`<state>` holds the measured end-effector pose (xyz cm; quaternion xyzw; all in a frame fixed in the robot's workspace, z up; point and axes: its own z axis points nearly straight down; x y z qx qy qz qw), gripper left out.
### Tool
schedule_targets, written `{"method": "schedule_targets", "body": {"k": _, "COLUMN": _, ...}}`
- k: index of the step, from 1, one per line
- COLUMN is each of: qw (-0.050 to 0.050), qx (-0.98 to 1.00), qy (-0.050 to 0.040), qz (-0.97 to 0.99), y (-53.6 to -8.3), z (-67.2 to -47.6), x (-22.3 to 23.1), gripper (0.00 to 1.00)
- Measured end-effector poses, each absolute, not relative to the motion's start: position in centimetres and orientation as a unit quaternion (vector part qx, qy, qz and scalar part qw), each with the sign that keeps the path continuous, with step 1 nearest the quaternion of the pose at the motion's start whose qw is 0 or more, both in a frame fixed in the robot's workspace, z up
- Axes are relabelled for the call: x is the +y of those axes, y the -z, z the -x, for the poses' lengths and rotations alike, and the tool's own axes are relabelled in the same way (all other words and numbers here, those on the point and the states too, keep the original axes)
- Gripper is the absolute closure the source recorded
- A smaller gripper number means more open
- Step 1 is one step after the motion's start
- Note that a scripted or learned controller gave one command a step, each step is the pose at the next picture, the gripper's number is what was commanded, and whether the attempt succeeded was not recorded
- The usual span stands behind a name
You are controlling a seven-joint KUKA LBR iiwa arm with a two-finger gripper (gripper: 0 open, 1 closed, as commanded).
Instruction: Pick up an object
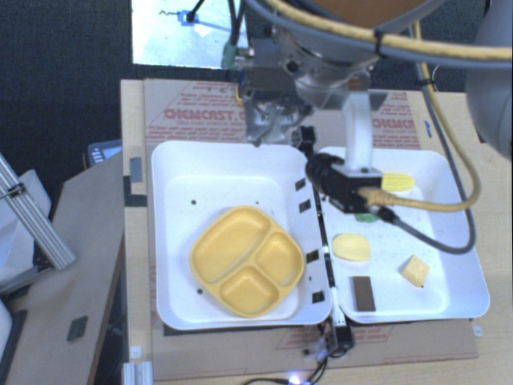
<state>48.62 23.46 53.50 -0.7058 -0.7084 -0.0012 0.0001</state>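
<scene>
A pale wooden worktop (493, 239) is seen from above, covered by a cardboard sheet (200, 111) printed in red, on which two shallow white bins are set side by side. In the left bin (184, 155) a yellow divided tray (247, 261) is laid flat near the front. It is a rounded square of glossy plastic with three compartments and is turned cornerwise to the bin. Its largest compartment runs along the far-left side, and the two smaller ones face the right and the near edge.

In the right bin (449, 287) a pale yellow oval piece (351, 247) is placed with its long axis across the view. A brown block (363, 293) just in front of it is pointed from near to far. A cream wedge (414, 271) is set apart to the right. A yellow piece (398, 183) by the far wall is partly covered by robot hardware, and a small green piece (366, 216) is almost wholly hidden, so its shape cannot be made out.

The pincer (276, 127) is held over the far rim of the left bin, close to the divide between the bins. It is blurred and shadowed; whether it is spread or pressed together cannot be told, and nothing is seen gripped in it. The arm above is cut off by the top edge.
</scene>
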Motion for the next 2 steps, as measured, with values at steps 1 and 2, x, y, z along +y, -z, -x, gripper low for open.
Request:
{"method": "schedule_targets", "body": {"k": 1, "qw": 0.000, "qx": -0.709, "qy": 0.0011, "qz": 0.705, "y": -53.50, "z": -48.62, "x": 23.46, "gripper": 1.00}}
{"method": "schedule_targets", "body": {"k": 2, "qw": 0.000, "qx": -0.709, "qy": 0.0011, "qz": 0.705, "y": -53.50, "z": -48.62, "x": 23.46, "gripper": 1.00}}
